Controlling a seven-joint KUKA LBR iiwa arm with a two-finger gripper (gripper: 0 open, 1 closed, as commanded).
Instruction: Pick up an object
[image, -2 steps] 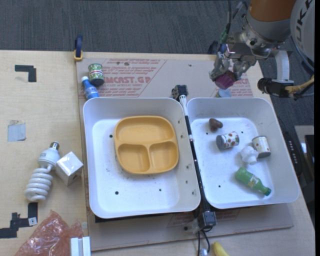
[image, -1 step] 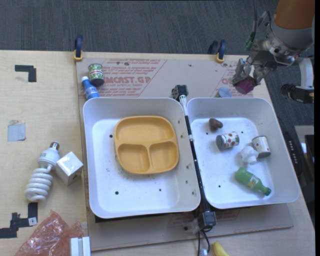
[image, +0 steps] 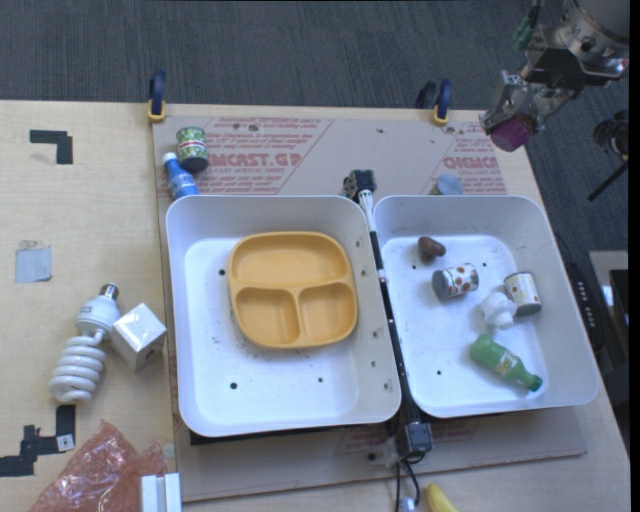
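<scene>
1. Gripper (image: 515, 118) first, since it's hanging high over the bench at your top right, outside the bins. Its fingers are closed on a purple thing (image: 511, 134), which pokes out below them, well off the board.
2. Below it you've got the right bin (image: 566, 262). There's a brown lump (image: 431, 247) near the back, and a spotted can (image: 456, 281) lying on its side just in front of it.
3. Same bin, right side: a small cup (image: 521, 291) is touching a white blob (image: 497, 308), and a green bottle (image: 505, 363) is lying tilted in front of them.
4. Left bin (image: 200, 385) has a yellow tray (image: 293, 288) with three compartments.
5. Further left, outside the bins, you can see a small bottle (image: 186, 152) at the back corner, then a bulb (image: 85, 345) touching a white cube (image: 139, 335).
6. Red wrapper (image: 95, 470) is down at the bottom left.
</scene>
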